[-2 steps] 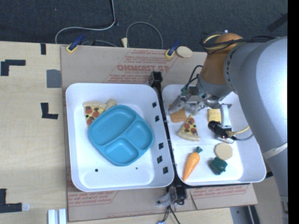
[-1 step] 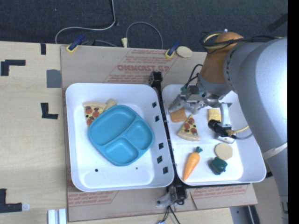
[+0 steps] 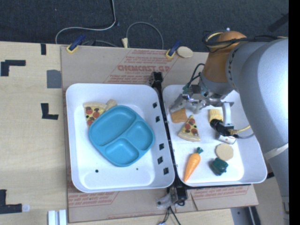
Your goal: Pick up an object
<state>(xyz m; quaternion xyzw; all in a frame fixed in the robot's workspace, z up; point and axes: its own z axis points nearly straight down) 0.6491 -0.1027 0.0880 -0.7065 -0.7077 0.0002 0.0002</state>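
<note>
At the right of the scene the grey arm reaches in over the right bin, showing its orange band above the wrist. The gripper hangs low over the far left part of that bin. Whether the gripper is spread or pressed together I cannot tell. The left bin lies against the right one, and both rest on a brown cardboard sheet. A blue divided plate takes up most of the left bin. A pizza slice lies at the plate's far left edge, seemingly partly under it. In the right bin an orange carrot lies toward the near left corner. A second pizza slice lies left of the middle. A tan wedge sits just beyond that slice, right by the gripper's tip; whether they touch I cannot tell. A yellow corn piece lies to the right of the gripper. A round tan biscuit and a dark green piece lie close together toward the near right.
</note>
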